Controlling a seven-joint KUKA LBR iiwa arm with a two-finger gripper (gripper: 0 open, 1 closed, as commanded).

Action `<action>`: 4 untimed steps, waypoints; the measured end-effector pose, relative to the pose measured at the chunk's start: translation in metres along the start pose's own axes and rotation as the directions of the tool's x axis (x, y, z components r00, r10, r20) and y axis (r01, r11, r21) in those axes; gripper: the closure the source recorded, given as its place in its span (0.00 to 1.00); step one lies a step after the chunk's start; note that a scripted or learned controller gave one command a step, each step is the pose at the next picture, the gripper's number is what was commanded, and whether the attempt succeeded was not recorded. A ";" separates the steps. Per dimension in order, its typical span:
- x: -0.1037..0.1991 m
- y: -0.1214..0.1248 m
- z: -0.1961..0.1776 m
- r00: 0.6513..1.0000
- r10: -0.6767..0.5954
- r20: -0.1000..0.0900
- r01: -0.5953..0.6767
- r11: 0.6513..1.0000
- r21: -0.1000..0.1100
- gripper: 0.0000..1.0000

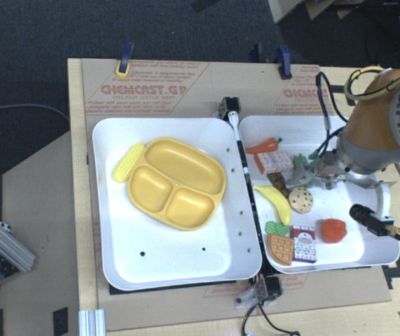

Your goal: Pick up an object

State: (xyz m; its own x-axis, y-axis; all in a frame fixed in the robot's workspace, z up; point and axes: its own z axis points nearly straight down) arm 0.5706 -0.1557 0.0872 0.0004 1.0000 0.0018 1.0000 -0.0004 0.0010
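Camera view shows the pincer (pixel 310 176) low in the right bin (pixel 368 257), its opening impossible to tell. Just below it lies a cookie (pixel 300 200), beside that a banana (pixel 273 201); farther off sits a tomato (pixel 333 230), and well away a yellow tray (pixel 177 183) fills the left bin (pixel 115 208).

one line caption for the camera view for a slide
Arm reaches over the right bin of toy food; left bin holds a yellow tray and corn.
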 end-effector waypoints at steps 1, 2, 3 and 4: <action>0.001 0.002 -0.013 1.000 0.000 0.000 0.000 1.000 -0.007 1.00; -0.010 0.000 -0.063 1.000 0.001 0.004 -0.001 1.000 -0.004 1.00; -0.005 0.007 -0.110 1.000 -0.002 0.004 0.002 1.000 -0.005 1.00; -0.005 0.008 -0.140 1.000 -0.001 0.004 0.001 1.000 -0.004 1.00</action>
State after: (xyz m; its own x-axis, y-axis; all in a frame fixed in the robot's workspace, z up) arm 0.5787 -0.1607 0.2270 -0.0008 1.0000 -0.0017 1.0000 0.0009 0.0053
